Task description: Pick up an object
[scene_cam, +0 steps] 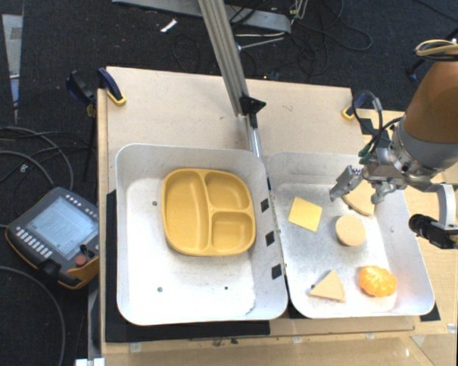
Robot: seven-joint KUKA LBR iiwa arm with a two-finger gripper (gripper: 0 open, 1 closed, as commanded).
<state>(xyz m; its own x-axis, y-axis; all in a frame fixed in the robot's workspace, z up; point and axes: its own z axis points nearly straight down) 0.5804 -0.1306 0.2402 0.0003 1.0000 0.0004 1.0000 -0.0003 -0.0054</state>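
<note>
My gripper (360,190) hangs over the far side of the right bin (305,174), its two grey fingers spread open. Just below and between the fingertips lies a flat tan piece (358,204) on the bin floor, partly hidden by the gripper; I cannot tell whether the fingers touch it. Also in this bin are a yellow square slice (305,214), a round pale disc (351,230), an orange fruit (377,282) and a tan wedge (329,287).
The left bin (137,212) holds a yellow divided plate (209,212). A metal pole (227,53) slants up from between the bins. Clamps (108,86) grip the bench's far corners. A teach pendant (52,235) lies on the floor at left.
</note>
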